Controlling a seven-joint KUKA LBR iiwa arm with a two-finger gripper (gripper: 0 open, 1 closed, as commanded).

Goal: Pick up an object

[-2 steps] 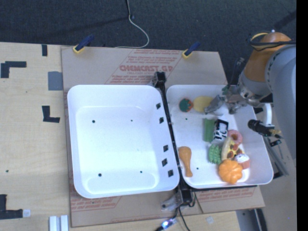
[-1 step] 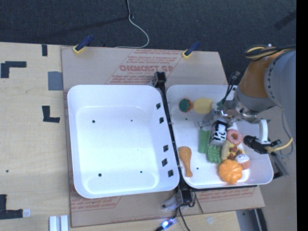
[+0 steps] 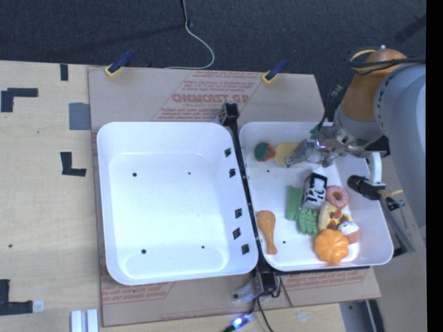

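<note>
The right bin (image 3: 374, 258) holds several toy items. Among them are a green and red round piece (image 3: 262, 151), a yellow piece (image 3: 284, 152), a black and white object (image 3: 315, 189), a green ridged piece (image 3: 295, 203), a pink donut (image 3: 338, 197), an orange drumstick (image 3: 266, 229) and an orange pumpkin-like toy (image 3: 331, 247). My gripper (image 3: 304, 155) hangs low over the bin's far part, just right of the yellow piece. I see nothing held in it.
The left bin (image 3: 111, 185) stands beside the right one, with a black divider clip line (image 3: 239, 185) between them. Both rest on a cardboard sheet (image 3: 201, 95) held by blue and yellow clamps. The grey arm with its orange band (image 3: 367, 88) fills the right side.
</note>
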